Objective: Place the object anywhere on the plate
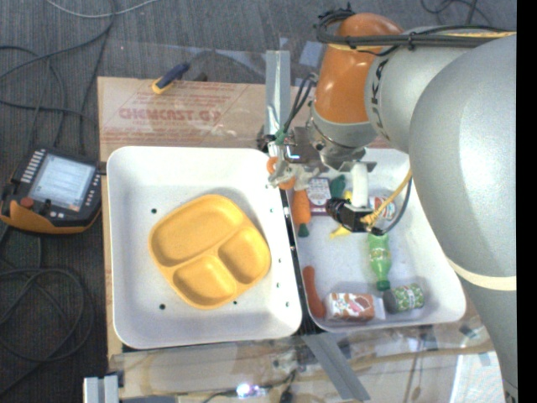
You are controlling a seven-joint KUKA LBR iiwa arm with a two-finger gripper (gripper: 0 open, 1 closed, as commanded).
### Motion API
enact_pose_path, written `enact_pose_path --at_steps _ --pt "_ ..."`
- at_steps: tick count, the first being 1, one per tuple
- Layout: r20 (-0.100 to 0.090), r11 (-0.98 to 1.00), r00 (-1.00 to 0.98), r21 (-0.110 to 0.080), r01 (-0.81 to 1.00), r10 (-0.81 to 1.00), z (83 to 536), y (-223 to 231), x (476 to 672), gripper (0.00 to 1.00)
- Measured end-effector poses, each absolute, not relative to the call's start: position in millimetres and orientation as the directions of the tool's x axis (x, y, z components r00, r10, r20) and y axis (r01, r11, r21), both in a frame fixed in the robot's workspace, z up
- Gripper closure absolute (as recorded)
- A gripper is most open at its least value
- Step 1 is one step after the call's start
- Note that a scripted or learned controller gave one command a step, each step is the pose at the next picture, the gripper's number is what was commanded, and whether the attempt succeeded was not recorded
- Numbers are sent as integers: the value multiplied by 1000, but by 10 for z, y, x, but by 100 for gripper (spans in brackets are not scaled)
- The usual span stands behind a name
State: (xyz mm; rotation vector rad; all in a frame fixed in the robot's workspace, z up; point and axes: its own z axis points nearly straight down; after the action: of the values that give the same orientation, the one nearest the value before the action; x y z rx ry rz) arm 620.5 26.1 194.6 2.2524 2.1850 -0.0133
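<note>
Claw point(289, 175) low over wall btwn bins, jaw state can't tell | objs incl. carrot point(300, 211) in right bin point(436, 305) | yellow plate point(211, 248) bare in left bin point(126, 250), ready to receive.

Dark grey carpet floor point(168, 23) with loose cables point(75, 2), cardboard sheet point(185, 116) beneath.

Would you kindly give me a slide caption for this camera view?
Arm's gripper above the bins' shared edge; yellow plate in left bin.
</note>
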Motion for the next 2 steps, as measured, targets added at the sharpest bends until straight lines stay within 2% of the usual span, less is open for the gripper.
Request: enact_pose_path --at_steps 1,2 --pt "-9 -30 30 -3 1000 1000 1946 261 6206 0" --pt "-10 -29 29 -6 1000 1000 2027 266 6203 100"
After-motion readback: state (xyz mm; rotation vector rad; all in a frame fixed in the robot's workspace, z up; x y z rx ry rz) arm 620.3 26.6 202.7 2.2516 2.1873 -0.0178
